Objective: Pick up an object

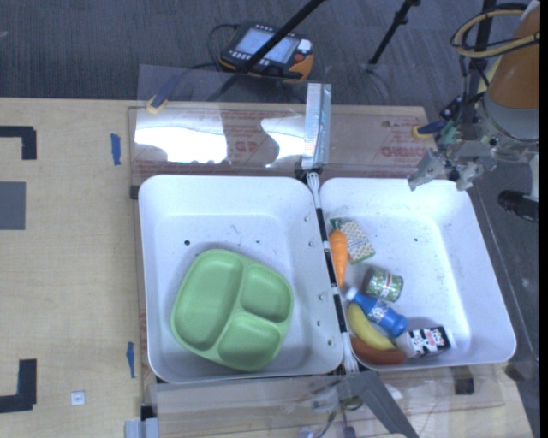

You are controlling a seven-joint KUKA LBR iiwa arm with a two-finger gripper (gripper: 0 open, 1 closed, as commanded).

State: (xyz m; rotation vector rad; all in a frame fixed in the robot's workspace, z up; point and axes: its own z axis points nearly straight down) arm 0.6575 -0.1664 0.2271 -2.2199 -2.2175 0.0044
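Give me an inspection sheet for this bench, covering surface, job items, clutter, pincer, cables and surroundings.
Surface: two shallow white bins side by side, left bin and right bin, on a wooden bench.
Job's things: in the right bin, along its left side, a carrot, a patterned packet, a green can, a blue bottle, a banana and a black-and-white carton.
Clutter: a green divided plate in the left bin.
Pincer: pincer over the right bin's far right corner, nothing seen between its fingers; open or shut cannot be told.
Cables: yellow cable loop at upper right.
Surroundings: handheld controller on the floor beyond the bins; blue tape marks on the bench.
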